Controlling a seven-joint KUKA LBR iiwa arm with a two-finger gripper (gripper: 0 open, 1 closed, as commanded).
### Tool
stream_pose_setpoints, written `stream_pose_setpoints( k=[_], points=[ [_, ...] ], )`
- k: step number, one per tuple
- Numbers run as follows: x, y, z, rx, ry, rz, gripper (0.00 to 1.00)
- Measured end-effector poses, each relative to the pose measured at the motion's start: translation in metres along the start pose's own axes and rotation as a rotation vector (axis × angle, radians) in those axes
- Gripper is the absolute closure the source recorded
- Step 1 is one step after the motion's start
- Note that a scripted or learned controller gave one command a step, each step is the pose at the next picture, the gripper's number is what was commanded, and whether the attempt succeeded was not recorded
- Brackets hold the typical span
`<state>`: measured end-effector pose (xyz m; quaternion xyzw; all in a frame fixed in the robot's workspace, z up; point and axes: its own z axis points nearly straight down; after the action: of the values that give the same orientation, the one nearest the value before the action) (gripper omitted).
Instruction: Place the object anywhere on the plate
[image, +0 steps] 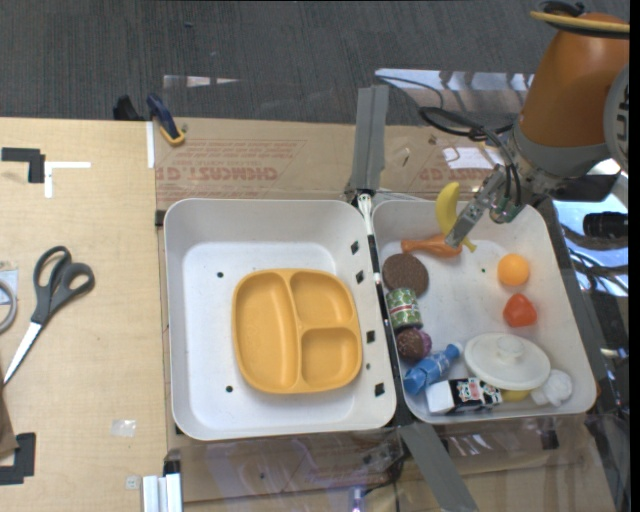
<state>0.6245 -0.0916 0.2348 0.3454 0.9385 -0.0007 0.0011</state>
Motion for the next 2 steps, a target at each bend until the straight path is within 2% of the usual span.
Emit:
stream_pose_setpoints(
  k=[1,2],
  points=[
    [0.040,0.034,0.043,0.000,0.002,-0.042,1.00],
    [0.126,0.046,0.043,-0.001,0.002,-0.149,1.00]
  ],
)
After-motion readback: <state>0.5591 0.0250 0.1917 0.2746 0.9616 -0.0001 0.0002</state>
